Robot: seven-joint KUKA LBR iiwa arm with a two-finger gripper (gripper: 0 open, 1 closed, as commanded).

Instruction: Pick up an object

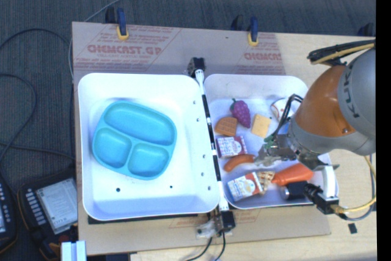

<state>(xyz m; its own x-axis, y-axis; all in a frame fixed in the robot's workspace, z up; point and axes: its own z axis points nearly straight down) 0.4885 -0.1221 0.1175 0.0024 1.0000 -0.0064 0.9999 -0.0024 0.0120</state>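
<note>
Here I see the arm (342, 113) reaching in from the right over the right bin (256, 79), its gripper (269, 154) low among the toy food, just beside the orange carrot (293, 174) and the sausage (238, 162). Whether it grips anything I cannot tell. Further off lie purple grapes (241, 111), a cheese wedge (261, 126) and a brown biscuit (226, 126). The left bin (98, 205) holds a blue divided tray (134, 139).

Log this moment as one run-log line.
arm: over right bin | gripper: low among toy food, near sausage | grasp: none seen | blue tray: left bin
</note>
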